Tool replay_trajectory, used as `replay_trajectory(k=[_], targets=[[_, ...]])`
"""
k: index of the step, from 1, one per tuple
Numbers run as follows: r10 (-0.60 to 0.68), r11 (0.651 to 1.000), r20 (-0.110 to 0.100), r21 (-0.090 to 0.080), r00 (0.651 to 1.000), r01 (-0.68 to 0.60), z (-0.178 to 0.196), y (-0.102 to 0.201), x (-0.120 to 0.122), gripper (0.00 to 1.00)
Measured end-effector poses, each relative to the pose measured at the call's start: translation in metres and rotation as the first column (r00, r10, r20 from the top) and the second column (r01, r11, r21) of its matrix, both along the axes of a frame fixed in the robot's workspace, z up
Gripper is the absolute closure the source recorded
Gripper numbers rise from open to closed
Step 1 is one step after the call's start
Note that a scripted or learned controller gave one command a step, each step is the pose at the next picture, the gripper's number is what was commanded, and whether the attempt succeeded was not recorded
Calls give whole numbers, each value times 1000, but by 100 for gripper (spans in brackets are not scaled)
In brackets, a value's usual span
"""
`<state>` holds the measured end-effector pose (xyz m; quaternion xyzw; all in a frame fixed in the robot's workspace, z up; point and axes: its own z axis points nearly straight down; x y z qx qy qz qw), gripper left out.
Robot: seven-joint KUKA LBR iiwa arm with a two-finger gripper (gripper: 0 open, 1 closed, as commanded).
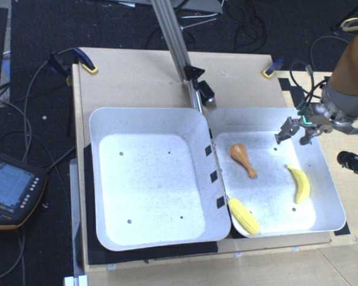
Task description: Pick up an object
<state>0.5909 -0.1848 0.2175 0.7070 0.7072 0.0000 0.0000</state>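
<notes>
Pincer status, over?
Pincer open, nothing between fingers, above right bin far edge. Drumstick, banana, corn cob lie loose in bin. Nothing blocking.

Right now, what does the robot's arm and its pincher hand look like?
The arm is grey with a wide orange band above its wrist. At its end sits the gripper, small, dark and metallic, with two thin fingers and a little teal-green spot on it. Black cables loop beside the arm.
</notes>
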Motion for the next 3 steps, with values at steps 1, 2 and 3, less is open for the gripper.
replay_trajectory(k=[1, 2, 3], targets=[[0, 1000, 0, 0, 1000, 0, 0, 0, 0, 0], [0, 1000, -5, 1, 1000, 0, -57, -2, -10, 0], [0, 1000, -6, 1, 1000, 0, -119, -5, -16, 0]])
